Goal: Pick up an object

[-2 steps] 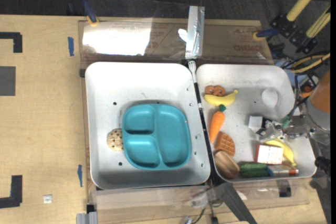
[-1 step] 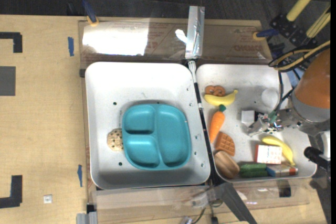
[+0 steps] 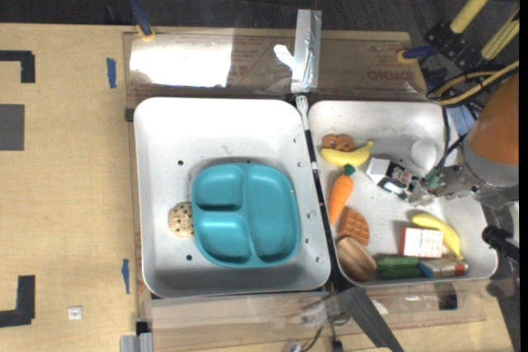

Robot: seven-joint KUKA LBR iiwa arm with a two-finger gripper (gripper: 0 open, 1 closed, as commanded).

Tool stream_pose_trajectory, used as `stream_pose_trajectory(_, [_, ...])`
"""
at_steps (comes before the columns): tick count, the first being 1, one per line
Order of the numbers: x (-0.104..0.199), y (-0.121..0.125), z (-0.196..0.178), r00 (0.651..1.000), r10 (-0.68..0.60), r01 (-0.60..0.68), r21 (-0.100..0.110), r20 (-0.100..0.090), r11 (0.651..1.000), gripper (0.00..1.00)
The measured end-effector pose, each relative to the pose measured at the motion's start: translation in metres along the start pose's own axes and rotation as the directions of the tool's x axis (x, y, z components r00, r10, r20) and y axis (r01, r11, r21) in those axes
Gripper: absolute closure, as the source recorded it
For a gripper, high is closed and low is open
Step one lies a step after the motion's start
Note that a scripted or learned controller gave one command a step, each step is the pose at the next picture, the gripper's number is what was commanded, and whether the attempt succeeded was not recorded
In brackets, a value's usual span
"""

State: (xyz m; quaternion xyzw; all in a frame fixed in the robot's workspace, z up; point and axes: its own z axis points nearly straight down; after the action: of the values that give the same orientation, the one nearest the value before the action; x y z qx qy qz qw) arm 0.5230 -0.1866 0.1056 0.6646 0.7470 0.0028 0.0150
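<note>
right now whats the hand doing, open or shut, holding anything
Hand: over the right bin, near its right side; open or shut cannot be told, and nothing visibly sits in it.

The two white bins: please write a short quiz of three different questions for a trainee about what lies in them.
1. True or false: the teal divided plate lies in the left bin.
2. Which thing lies against the plate's left edge? A) a cookie B) a carrot C) a banana
3. Fill in: the carrot lies in the ___ bin.

Key:
1. True.
2. A, the cookie.
3. Right; the carrot lies in the right bin, below a banana and above a waffle.
</note>
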Motion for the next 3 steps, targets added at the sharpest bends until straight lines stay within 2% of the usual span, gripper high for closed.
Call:
stream_pose_trajectory(1, [0.001, -0.001, 0.001, 1.000, -0.001, 0.001, 0.002, -0.001, 1.000, 0.00])
stream_pose_trajectory(2, [0.057, 0.026, -0.018, 0.976, -0.219, 0.219, 0.017, -0.022, 0.976, 0.00])
stream_pose_trajectory(3, [0.056, 0.067, 0.014, 0.999, -0.036, 0.037, 0.010, -0.012, 0.999, 0.00])
